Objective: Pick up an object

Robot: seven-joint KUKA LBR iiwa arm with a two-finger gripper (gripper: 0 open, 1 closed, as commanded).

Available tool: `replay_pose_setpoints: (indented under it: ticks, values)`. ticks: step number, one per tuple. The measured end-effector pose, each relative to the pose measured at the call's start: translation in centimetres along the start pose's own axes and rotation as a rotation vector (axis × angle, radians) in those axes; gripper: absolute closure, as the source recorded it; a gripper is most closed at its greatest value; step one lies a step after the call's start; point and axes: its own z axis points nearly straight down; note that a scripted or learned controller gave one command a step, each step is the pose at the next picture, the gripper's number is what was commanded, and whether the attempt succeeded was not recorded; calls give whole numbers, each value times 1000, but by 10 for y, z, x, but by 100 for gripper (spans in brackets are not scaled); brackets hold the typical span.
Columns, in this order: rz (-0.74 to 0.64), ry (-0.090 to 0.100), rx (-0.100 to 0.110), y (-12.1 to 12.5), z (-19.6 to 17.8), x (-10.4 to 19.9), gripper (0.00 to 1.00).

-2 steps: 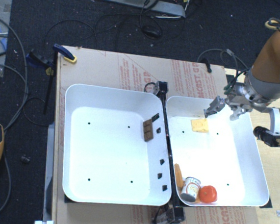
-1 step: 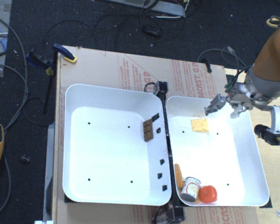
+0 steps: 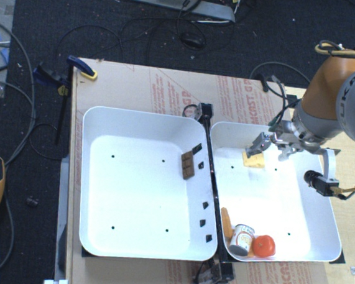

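Camera view: a brown bar lies against the left bin's right wall. Carrot, can and tomato cluster at the right bin's near-left corner. The hand, fingers spread, hovers over a yellow block near the far edge.

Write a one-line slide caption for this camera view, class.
KUKA arm's gripper hovers by a yellow block in the right bin.

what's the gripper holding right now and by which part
The gripper sits just above the small yellow block; whether it grips it cannot be told.
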Motion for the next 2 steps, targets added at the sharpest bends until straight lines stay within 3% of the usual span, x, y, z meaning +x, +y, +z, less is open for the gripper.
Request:
replay_pose_setpoints:
  ticks: [1,2]
  values:
    - [0,0,0,-1,53,0,0]
    - [0,-1,-6,1,39,0,100]
